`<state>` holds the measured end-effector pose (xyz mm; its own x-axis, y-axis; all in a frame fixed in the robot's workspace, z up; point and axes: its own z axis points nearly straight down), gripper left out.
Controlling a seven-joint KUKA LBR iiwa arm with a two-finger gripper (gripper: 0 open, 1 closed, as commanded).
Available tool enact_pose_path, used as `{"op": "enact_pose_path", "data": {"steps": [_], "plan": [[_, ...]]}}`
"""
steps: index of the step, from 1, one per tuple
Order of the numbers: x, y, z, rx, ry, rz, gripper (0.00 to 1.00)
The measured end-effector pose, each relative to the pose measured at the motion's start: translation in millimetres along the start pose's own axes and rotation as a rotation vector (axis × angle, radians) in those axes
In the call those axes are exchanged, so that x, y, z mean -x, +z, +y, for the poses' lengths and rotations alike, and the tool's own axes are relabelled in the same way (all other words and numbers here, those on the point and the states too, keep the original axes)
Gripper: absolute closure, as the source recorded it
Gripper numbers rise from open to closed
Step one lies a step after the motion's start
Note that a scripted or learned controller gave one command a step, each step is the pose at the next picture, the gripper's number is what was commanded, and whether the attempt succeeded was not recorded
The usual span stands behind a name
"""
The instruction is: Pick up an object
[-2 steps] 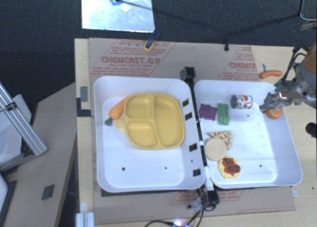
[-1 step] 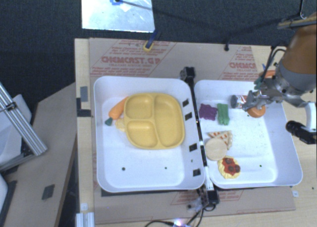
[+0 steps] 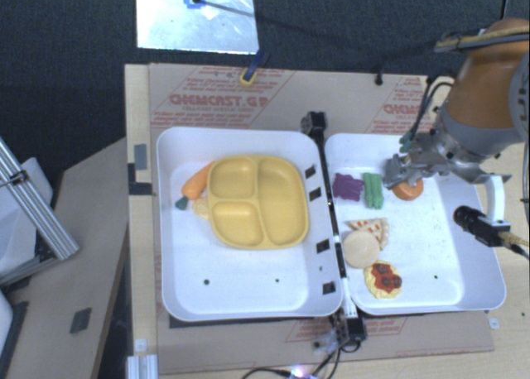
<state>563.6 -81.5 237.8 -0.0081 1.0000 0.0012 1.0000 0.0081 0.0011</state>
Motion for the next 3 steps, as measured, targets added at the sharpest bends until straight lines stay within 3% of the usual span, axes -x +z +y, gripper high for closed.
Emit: {"op": "enact_pose_path", "data": {"steps": [2, 3], "plan": [[-102, 7, 0, 0.000, -0.002, 0.001, 1.00], [-152, 21, -15, -0.001, 0.000, 0.000, 1.00]]}}
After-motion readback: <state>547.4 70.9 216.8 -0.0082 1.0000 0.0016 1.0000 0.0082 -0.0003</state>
